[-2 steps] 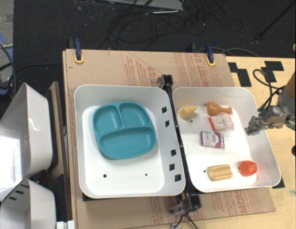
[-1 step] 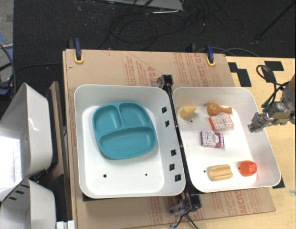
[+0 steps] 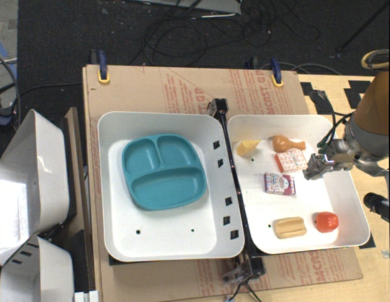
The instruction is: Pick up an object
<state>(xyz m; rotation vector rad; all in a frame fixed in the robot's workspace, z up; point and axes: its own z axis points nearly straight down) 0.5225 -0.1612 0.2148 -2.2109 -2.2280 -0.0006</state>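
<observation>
**Gripper poised over a bin of small items, nothing yet lifted**

The gripper (image 3: 316,167) is seen at the right edge of the right bin (image 3: 346,197), reached in from the side by the grey arm (image 3: 371,131); whether it is spread or closed cannot be told at this slant, and nothing is seen held in it. Taking the gripper as landmark, a red-and-white packet (image 3: 291,161) lies just to its left, with a purple packet (image 3: 279,184) below that and a drumstick (image 3: 287,144) above. A yellow wedge (image 3: 248,147) lies farther left, while a bread roll (image 3: 289,227) and a red tomato (image 3: 326,221) rest toward the near wall. The items are spread apart, presumably so that one can be grasped alone. Well to the left, a teal divided plate (image 3: 163,171) sits in the left bin (image 3: 113,187).
</observation>
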